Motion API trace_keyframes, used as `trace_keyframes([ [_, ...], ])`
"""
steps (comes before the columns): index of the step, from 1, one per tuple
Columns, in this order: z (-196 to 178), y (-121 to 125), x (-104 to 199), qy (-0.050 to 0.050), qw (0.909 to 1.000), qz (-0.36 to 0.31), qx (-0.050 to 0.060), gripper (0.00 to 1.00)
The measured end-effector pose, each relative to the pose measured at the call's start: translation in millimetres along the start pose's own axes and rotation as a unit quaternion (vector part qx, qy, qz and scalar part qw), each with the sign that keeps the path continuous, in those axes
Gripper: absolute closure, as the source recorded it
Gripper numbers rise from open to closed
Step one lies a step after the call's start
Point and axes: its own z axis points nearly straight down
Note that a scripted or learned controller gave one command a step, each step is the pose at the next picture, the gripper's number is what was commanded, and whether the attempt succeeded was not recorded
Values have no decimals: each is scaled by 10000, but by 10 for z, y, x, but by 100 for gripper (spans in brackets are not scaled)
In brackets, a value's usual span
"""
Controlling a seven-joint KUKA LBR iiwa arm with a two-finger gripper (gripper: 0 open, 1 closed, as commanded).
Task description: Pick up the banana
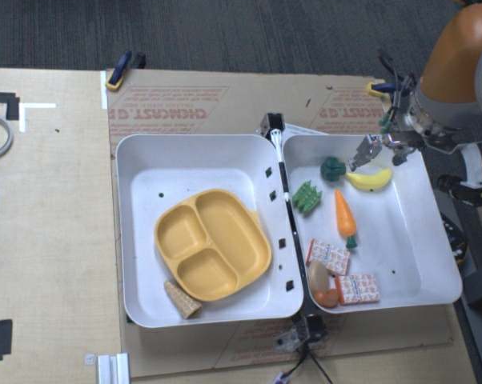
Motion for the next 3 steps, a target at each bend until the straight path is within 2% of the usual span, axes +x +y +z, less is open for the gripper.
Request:
trace_keyframes([
  [1,914,288,-274,1,9986,-527,-2,0],
  [2,835,235,-714,-3,9987,517,-10,0],
  [3,1049,-71,-693,62,9906,1369,-33,0],
])
